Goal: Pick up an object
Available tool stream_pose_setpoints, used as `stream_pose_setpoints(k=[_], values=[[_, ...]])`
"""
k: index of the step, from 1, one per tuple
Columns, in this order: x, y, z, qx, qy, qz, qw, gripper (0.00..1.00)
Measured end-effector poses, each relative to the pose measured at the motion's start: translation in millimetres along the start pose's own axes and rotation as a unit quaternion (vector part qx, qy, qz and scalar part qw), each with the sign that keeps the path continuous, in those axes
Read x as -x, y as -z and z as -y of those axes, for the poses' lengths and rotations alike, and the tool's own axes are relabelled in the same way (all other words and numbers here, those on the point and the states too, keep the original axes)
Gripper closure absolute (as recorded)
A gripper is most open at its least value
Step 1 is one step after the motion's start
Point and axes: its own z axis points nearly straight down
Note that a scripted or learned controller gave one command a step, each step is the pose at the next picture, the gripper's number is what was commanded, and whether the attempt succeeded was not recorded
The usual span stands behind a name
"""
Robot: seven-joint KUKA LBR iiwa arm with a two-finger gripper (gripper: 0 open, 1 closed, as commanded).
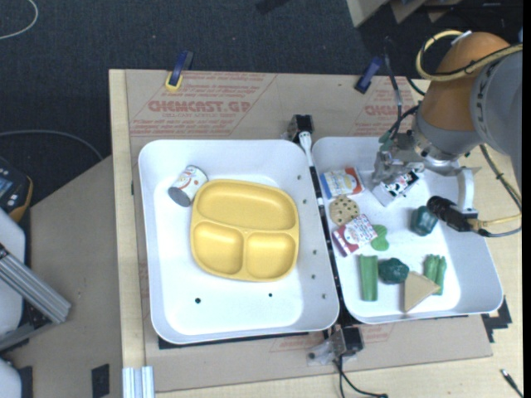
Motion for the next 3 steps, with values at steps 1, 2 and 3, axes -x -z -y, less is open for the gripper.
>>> stream_pose_setpoints(k=[1,2,3], values=[[6.3,60.8,3.2,-0.009,-0.001,0.000,1.0000,1.00],[6.9,111.5,0.1,-0.008,-0.001,0.000,1.0000,1.00],[-41.0,102.5,30.4,-0.015,0.001,-0.003,0.9999,1.00]])
